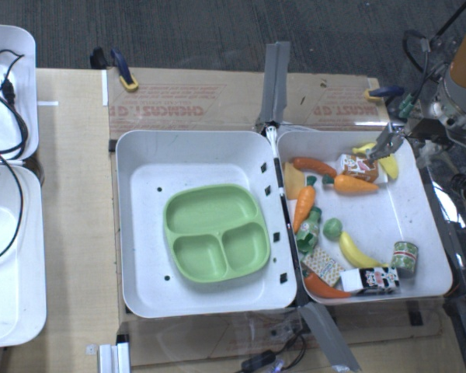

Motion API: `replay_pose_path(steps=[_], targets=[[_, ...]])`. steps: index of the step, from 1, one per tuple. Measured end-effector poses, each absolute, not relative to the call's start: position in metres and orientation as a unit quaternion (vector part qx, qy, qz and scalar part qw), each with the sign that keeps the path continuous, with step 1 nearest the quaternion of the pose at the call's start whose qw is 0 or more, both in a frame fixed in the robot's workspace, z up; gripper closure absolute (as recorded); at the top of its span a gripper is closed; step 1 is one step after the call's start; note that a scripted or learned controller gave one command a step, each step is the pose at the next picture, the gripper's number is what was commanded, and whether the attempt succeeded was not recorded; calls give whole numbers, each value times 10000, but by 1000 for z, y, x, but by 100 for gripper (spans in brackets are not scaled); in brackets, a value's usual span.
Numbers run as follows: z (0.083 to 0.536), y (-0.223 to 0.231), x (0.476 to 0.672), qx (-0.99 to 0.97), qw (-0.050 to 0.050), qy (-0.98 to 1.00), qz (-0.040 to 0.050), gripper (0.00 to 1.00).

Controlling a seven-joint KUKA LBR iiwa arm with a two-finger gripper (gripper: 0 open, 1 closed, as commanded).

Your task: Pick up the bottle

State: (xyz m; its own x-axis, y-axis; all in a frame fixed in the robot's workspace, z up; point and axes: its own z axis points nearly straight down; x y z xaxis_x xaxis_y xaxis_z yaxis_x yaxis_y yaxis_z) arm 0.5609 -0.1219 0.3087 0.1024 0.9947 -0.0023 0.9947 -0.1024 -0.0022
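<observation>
While jaws [382,148] hover, bottle [310,231] lies well apart.

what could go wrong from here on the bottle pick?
1. The gripper sits at the right bin's far corner, over the banana and a small packet, away from the green bottle near the divider. It may close on the wrong item.
2. The bottle lies wedged among a carrot, a green ball and a patterned packet, so the fingers might hit the neighbours or the bin wall.
</observation>
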Motion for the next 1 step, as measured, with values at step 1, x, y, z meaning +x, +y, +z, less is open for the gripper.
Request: replay_pose_path(steps=[1], targets=[[217, -27, 516, -7701, 13, -6379, 23, 0]])
